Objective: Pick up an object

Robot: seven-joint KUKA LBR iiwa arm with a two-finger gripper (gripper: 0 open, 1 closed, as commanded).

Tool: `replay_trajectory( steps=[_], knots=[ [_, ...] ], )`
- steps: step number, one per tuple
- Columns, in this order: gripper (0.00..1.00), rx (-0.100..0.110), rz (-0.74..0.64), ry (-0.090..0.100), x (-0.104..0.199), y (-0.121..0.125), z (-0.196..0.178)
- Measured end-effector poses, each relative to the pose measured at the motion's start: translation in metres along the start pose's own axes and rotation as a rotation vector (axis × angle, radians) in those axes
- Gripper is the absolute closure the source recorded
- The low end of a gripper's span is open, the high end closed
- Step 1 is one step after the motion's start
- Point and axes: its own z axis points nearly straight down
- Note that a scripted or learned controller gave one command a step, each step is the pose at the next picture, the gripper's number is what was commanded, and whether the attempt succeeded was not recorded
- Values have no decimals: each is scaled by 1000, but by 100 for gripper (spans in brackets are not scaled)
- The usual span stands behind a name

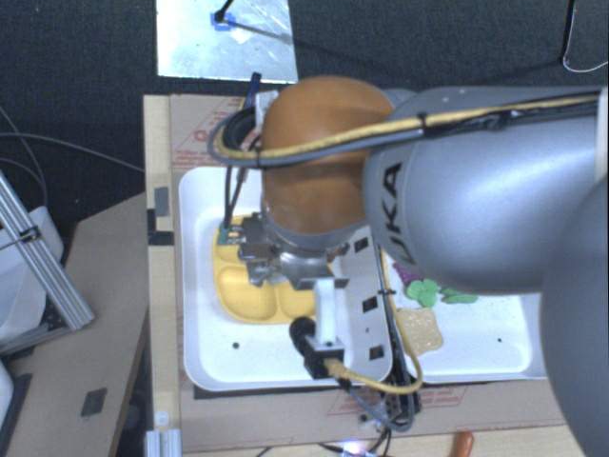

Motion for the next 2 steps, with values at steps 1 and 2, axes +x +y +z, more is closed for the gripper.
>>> replay_trajectory(
  steps=[1, 2],
  knots=[
    [100, -8, 11, 2, -43, 15, 45],
    [100, -27, 9, 9, -86, 2, -87]
  ],
)
